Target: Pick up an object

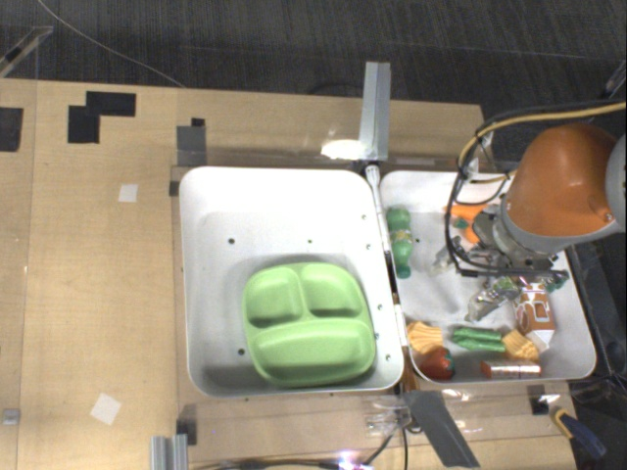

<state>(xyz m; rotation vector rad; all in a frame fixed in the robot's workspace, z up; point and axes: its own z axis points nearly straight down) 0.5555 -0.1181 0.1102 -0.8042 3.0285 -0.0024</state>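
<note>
- Left bin (201,262): smooth white, rounded corners; holds a glossy green plate (308,323) with three sections.
- Right bin (431,199): small mixed toy foods (477,341) clustered along the near wall.
- Gripper (493,284) low above them, under the orange band (566,184); jaw state: cannot tell.

Even overhead light falls on the bench (88,292), bright enough to whiten both bins without washing them out. A hot glare spot sits on the clear sheet near the metal post (375,106) behind the bins. The green tray (309,323) throws a soft shadow toward the left bin's (211,223) near-left corner. Small items in the right bin (431,213) read slightly soft; the dark floor at top stays dim.
</note>
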